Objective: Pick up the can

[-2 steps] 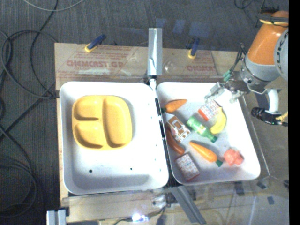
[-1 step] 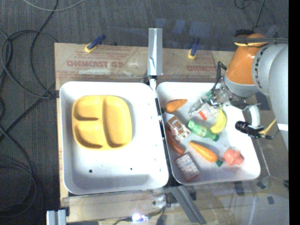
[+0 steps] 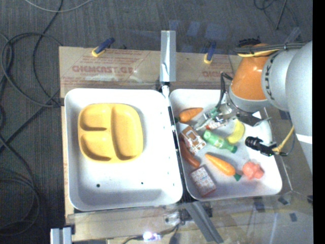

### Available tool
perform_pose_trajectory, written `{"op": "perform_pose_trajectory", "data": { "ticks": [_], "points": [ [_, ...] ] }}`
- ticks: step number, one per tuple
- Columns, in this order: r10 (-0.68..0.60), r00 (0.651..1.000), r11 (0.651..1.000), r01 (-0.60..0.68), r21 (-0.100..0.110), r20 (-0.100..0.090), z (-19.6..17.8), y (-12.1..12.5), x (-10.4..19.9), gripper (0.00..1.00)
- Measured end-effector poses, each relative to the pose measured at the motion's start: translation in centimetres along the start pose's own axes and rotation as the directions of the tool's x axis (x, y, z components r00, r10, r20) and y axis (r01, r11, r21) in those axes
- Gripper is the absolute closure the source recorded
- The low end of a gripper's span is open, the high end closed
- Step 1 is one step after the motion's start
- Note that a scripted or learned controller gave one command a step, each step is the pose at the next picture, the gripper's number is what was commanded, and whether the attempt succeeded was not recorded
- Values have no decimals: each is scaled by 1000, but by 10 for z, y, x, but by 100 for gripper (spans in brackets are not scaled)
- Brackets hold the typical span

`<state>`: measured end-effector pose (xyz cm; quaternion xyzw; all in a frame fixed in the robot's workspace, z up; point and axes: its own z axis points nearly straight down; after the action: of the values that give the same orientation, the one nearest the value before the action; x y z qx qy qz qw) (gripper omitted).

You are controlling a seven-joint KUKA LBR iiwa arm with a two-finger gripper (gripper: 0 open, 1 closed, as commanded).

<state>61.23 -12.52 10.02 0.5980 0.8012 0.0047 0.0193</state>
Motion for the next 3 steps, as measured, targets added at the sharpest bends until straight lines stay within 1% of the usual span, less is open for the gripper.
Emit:
{"op": "perform_pose_trajectory", "data": {
  "ticks": [1,2,3],
  "points": [
    [106,994,994,-106,-8,-1,-1,-10,21,0],
    [245,970,970,-244,5,-14,3,-13,8,0],
    [308,951,951,-308,9,-15,4,-14,3,0]
  ]
}}
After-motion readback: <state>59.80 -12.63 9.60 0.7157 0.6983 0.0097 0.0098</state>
